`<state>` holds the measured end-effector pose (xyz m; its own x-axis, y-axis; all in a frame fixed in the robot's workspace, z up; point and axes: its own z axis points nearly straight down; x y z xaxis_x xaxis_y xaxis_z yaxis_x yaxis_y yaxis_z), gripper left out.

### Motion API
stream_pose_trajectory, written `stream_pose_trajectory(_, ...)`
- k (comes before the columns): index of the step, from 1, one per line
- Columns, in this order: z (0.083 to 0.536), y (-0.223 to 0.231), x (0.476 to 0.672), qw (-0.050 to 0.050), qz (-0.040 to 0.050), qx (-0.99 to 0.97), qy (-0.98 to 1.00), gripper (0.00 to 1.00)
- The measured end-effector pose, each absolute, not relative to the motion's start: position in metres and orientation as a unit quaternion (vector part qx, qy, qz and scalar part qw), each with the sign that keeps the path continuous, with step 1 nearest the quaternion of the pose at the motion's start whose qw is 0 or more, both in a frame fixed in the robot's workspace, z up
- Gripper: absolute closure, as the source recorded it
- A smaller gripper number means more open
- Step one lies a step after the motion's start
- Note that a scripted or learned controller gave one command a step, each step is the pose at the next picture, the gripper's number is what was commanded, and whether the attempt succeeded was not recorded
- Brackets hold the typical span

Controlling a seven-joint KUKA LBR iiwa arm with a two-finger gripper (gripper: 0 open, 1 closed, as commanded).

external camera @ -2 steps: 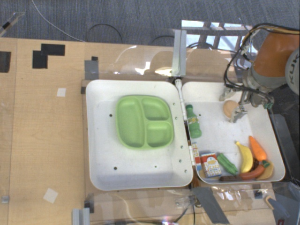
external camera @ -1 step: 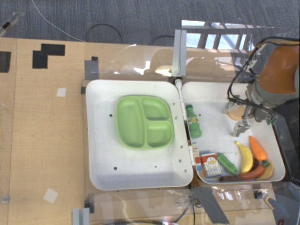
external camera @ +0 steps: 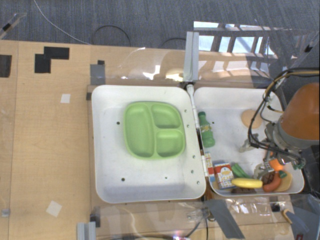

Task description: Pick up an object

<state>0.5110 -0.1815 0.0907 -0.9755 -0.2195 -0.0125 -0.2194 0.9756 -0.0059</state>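
Toy food pile (external camera: 252, 178) sits at right bin (external camera: 225, 101) 5 o'clock corner: banana (external camera: 246, 183), carton (external camera: 224, 174), sausage (external camera: 272, 184). Gripper (external camera: 272, 165) low over pile; grip state cannot tell. Risk: crowded items, fingers snag neighbour or bin wall, grasp slips.

Robotics lab: wooden bench (external camera: 45, 149) fitted with two white bins (external camera: 107, 184), black marker patches (external camera: 50, 58), cabling (external camera: 107, 31), grey carpet (external camera: 125, 9).

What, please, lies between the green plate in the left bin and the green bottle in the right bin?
In the camera view, only bare white bin floor and the two bins' adjoining rims separate the green plate from the green bottle.
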Motion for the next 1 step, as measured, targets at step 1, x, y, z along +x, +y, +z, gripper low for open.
stream_pose_trajectory(1, 0.0905, -0.105, 0.5664, 0.01, -0.0011, -0.049, 0.999, 0.0)
